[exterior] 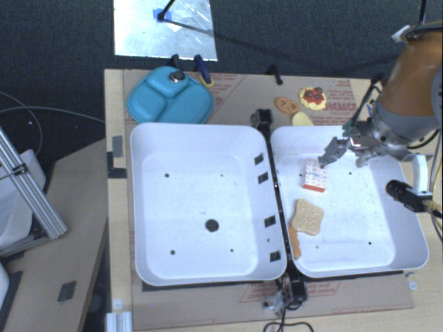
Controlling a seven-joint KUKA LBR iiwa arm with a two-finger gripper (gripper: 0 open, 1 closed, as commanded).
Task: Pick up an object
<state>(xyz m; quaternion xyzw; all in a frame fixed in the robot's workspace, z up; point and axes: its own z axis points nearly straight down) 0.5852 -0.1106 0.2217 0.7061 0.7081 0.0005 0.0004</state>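
In the right bin (408, 247) a small red-and-white box (315, 176) lies near the back left. A slice of toast (307, 218) rests in front of it, and a thin orange stick (294, 241) lies against the left wall. My gripper (346, 156) hovers over the back of this bin, just right of and above the box. It is open, its two fingers spread with nothing between them. The grey arm with its orange band (414, 68) comes in from the right.
The left bin (149, 185) holds a small dark disc (212, 225). Behind the bins lie a blue lidded tray (170, 97), a pretzel (285, 104), a toy pizza (313, 97) and a yellow piece (302, 120). A foil sheet (165, 18) lies farther back.
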